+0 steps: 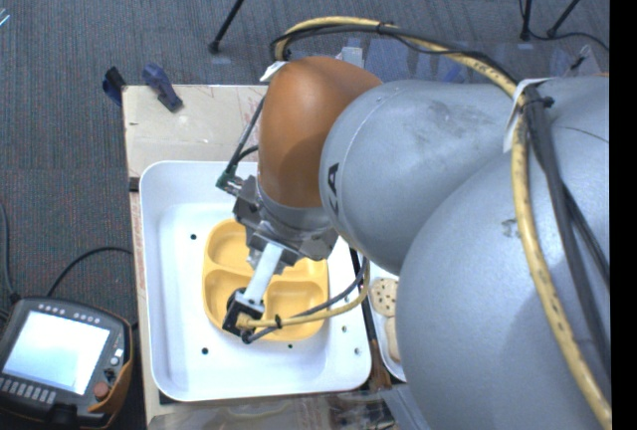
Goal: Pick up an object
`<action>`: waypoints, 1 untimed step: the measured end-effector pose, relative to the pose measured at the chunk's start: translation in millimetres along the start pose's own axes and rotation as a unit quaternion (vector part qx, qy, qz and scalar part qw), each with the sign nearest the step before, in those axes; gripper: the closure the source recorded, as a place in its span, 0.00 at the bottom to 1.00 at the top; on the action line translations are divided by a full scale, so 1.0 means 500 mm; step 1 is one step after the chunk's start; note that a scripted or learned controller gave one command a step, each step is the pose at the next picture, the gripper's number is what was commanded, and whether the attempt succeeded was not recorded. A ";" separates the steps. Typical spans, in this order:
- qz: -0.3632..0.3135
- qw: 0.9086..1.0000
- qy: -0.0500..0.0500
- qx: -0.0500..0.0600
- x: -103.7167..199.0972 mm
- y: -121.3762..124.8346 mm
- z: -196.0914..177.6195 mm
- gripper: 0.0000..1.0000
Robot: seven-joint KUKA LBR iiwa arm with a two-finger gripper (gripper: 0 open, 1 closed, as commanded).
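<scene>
Claw (282, 247) low over yellow tray (223, 267); open/shut can't tell. Risk: tray's wide, shallow, so grip may slip.

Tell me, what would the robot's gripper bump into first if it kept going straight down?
Probably the yellow divided tray in the white bin. The gripper hangs right above it, though its height is hard to judge.

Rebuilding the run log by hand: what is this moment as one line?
task: pick up object | tool: over yellow divided tray in white bin | grasp: cannot tell
</scene>
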State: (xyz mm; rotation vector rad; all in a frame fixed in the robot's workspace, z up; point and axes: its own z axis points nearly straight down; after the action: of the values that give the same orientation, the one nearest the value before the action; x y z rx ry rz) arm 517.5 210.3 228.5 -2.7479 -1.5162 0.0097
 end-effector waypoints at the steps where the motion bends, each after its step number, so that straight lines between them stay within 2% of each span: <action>1: -0.149 0.989 -0.002 0.001 -0.027 -0.087 0.167 1.00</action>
State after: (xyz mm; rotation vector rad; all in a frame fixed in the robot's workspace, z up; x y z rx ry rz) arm 472.8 222.0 145.5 -2.4909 -1.9082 0.0175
